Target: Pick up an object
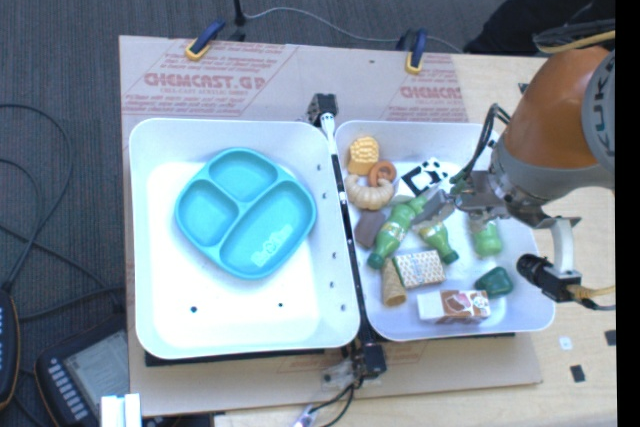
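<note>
Pincer: the gripper (443, 205) hangs low over the middle of the right bin (540, 315), at the end of the grey arm with its orange band (560, 110); whether it is open or closed, I cannot tell.
Just left of the pincer: a green bottle (392, 232) lies tilted, its neck close to the fingertips; no item can be seen held.
Just below the pincer: a second small green bottle (438, 242), and below that a patterned tan block (419, 268) next to a cone-shaped piece (393, 290).
Right of the pincer: another green item (486, 237), partly under the wrist, and farther down a dark green piece (494, 281).
Below, near the bin's front rim: a small carton (454, 305) with a red and brown label, print too small to read.
Upper left of the pincer: a yellow corn cob (363, 152), a small orange ring (381, 174) and a pale croissant-like pastry (368, 195).
Just above the pincer: a black-and-white marker card (426, 177).
Far left of the pincer: the left bin (160, 315) holds a blue divided plate (246, 211) with faint embossed lettering I cannot make out.
Writing: the board (290, 75) under both bins reads "CHEMCAST.GP" in red, repeated near the top right.
Clamps: two yellow and blue clamps (205, 40) pin the board's far edge.
</note>
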Available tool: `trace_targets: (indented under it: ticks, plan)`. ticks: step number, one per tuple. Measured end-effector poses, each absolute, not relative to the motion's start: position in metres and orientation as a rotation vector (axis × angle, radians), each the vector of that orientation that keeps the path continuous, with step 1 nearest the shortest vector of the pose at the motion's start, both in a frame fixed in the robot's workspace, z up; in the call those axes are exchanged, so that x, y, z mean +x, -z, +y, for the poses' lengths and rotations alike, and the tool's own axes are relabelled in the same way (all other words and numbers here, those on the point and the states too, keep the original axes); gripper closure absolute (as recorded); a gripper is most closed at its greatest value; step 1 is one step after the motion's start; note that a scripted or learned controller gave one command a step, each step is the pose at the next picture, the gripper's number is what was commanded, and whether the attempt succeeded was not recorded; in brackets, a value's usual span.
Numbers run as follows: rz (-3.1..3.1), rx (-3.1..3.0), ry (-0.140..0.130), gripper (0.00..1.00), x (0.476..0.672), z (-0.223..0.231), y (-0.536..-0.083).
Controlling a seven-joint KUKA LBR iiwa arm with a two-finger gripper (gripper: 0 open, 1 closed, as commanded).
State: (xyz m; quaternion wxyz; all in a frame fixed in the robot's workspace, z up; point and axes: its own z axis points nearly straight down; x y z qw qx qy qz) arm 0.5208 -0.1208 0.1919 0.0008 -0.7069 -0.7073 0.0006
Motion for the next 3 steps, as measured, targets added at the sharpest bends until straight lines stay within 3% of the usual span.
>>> trace_targets:
  ticks: [1,2,3]
  plan:
    - [-2.227,-2.226,0.005,0.00,0.557,-0.148,-0.088]
    - [-2.229,-2.227,0.008,1.00,0.558,-0.148,-0.099]
    - [-2.224,-2.221,0.002,1.00,0.621,-0.086,-0.191]
